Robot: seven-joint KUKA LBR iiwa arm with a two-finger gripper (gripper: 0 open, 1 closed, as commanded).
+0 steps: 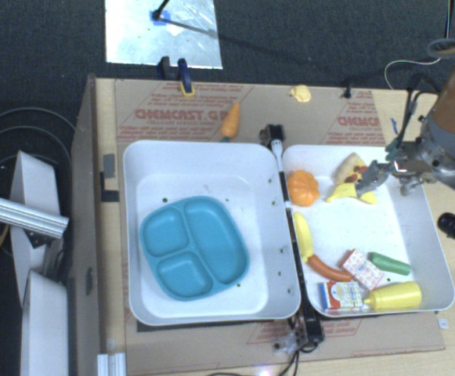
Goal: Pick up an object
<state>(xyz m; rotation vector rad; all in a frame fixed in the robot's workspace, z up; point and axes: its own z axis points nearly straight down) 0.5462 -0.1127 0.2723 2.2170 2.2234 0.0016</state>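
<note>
- Yellow plastic is what lies closest to the gripper (370, 176): a pale yellow wedge-shaped toy (351, 185) sits in the far part of the right bin (438, 266), just to the left of the dark fingertips.
- Whether the fingers are spread or pressed together cannot be told, since they show as one dark blur at the end of the grey wrist; nothing is seen between them.
- Touching and just apart cannot be told from each other between the fingertips and the toy's right edge.
- The toy's long axis is seen to run from far-left to near-right, so it points roughly toward the gripper rather than lying across it.
- An orange round toy (303, 187) is placed further left, against the wall shared with the left bin (157, 159), well apart from the fingertips.
- At the near end of the right bin a red sausage toy (329, 269), a green piece (389, 264) and a yellow bottle (393, 295) are crowded together, well away from the gripper.
- A short move left and down is judged to be all that is called for.
</note>
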